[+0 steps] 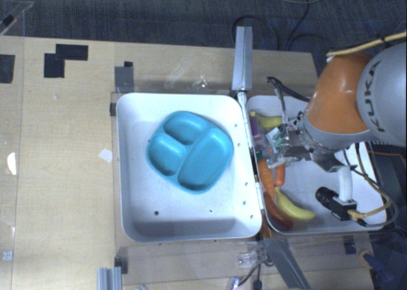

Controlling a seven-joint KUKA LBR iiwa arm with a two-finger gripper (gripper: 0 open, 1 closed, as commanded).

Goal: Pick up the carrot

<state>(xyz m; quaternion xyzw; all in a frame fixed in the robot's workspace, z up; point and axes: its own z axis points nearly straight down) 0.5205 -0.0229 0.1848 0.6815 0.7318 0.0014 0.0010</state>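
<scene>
One carrot just below gripper

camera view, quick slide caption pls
Claw lowered over the carrot beside a banana in the right bin; blue plate in the left bin.

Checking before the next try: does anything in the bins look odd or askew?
The blue plate lies upside down and skewed in the left bin. In the right bin, the carrot and bananas are crowded against the left wall.

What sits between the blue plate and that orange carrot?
In the camera view, bare white bin floor, then the two bins' adjoining rims, separate the blue divided plate from the orange carrot.
</scene>
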